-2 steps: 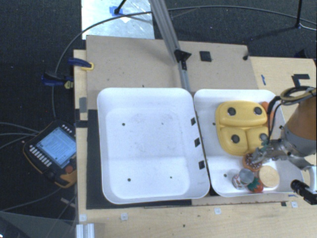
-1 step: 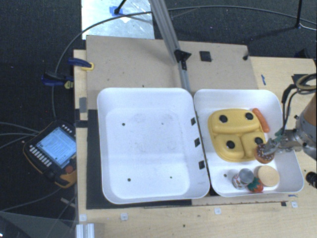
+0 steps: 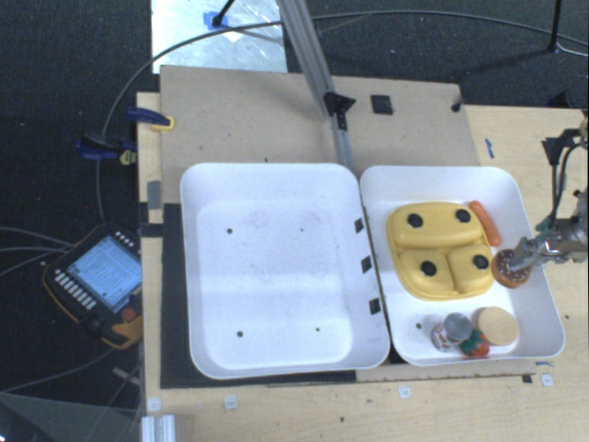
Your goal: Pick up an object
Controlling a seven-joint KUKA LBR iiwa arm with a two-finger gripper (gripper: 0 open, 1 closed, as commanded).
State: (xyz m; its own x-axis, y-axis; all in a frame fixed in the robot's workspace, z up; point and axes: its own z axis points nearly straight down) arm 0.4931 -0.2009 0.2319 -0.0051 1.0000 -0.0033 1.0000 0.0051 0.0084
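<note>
The right bin [image 3: 529, 201] holds a large yellow block with black dots [image 3: 439, 250]. An orange carrot-shaped piece [image 3: 485, 222] lies along its right side. A brown round object [image 3: 507, 269] sits at the block's lower right corner. My gripper [image 3: 526, 254] reaches in from the right edge and its tip is right at this brown object, seemingly touching it. Along the bin's front wall lie a tan disc [image 3: 497, 324], a small grey can-like item [image 3: 450, 331] and a red and green piece [image 3: 474, 344].
The left bin [image 3: 267, 265] stands beside the right one, with black clips [image 3: 365, 263] on the shared rim. A grey pole [image 3: 313, 53] slants over the bench's back. A hand-held pendant [image 3: 99, 279] lies on the floor at left.
</note>
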